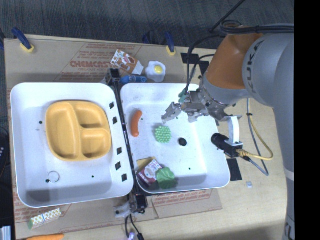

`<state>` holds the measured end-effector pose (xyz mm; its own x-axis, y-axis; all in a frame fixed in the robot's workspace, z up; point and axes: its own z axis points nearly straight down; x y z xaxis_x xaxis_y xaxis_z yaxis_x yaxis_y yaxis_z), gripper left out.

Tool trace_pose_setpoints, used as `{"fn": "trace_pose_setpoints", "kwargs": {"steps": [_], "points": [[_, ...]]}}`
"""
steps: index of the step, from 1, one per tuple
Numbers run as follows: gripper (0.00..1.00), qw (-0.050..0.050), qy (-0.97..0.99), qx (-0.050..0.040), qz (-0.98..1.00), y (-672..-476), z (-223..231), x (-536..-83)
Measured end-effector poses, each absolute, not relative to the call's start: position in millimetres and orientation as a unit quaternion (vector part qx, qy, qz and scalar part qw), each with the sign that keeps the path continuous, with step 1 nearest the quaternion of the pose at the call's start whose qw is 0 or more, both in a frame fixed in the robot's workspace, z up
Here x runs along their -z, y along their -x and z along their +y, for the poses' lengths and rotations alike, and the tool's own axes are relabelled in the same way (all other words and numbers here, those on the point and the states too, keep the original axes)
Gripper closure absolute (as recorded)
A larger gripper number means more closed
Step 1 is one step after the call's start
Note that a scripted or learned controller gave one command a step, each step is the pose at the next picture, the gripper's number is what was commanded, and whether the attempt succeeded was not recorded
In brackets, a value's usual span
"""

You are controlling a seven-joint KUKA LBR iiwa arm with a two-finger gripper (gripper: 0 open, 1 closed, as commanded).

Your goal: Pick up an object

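The grey arm with its orange band [235,59] reached in from the right, its bulk cut off at the right edge and hiding the far right corner of the right-hand shallow white bin [210,176]. The left-hand shallow white bin [25,134] held a yellow plastic tray with three compartments [78,130] and a small clear ring [53,176] near its front left corner, hard to make out. Under the wrist, the two-finger gripper [179,113] hung over the middle of the right bin with its fingers spread apart and nothing between them. Just on the near side of it lay a green bumpy ball [162,134], apart from the fingertips. Left of the ball lay an orange sausage-shaped piece [135,122], upright in the view. A red-and-white crumpled packet [149,171] and a green lump [166,176] sat touching in the bin's near left corner. A small dark spot [182,142] lay right of the ball; what it was could not be told.
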<state>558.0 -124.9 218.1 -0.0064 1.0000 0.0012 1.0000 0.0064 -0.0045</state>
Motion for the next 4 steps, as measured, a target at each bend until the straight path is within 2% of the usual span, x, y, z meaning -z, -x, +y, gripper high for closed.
{"fn": "trace_pose_setpoints", "kwargs": {"steps": [1,2,3,4], "points": [[0.00,-0.003,0.681,0.0015,-0.733,-569.0,-95,-105],[0.00,0.001,0.638,-0.0006,-0.770,-610.0,-95,-92],[0.00,0.001,0.604,-0.0013,-0.797,-530.3,-99,-91],[1.00,0.002,0.602,-0.0014,-0.798,-530.9,-99,-101]]}}
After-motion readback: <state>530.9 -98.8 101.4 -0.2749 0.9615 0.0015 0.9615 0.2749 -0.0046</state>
